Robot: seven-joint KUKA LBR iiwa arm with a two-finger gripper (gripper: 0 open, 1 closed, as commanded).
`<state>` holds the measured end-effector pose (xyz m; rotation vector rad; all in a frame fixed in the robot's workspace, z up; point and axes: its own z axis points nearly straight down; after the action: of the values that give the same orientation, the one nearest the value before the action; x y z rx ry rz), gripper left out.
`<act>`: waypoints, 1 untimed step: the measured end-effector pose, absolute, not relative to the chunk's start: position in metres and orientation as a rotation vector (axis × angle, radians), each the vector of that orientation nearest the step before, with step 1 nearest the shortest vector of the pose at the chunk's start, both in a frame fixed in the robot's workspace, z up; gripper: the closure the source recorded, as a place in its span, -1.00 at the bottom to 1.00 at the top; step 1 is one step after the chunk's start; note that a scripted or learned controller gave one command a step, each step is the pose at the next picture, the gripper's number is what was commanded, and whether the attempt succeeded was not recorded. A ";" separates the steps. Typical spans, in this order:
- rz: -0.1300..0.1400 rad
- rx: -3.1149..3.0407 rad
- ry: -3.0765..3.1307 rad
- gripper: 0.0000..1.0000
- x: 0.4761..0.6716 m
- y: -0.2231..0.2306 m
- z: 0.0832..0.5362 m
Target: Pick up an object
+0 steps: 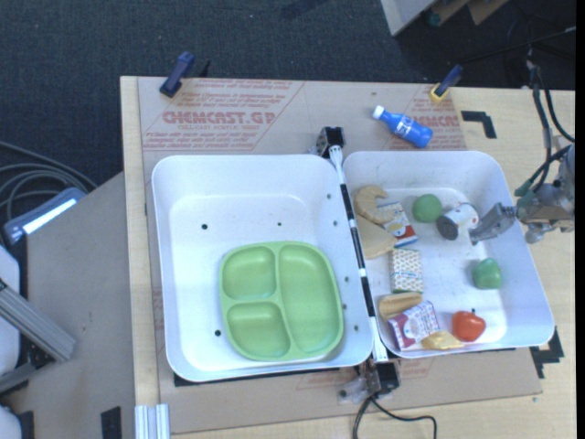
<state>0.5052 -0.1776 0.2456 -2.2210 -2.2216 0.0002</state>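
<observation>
The surface (274,108) carries two white bins. The left bin (183,199) holds a green divided tray (279,300). The right bin (521,300) holds the small things to pick. The pincer (494,219) hangs over that bin's right side; I cannot tell how it stands. The green ball (487,273) lies just near of it, apart from its neighbours, so a straight drop over its middle looks the safest bet.

Fixed overhead slant over both bins (174,273)
</observation>
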 end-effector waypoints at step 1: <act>0.001 -2.219 -2.221 -1.00 0.503 -0.109 0.133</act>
<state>0.5030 -0.1094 0.1333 -2.2187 -2.2209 0.0015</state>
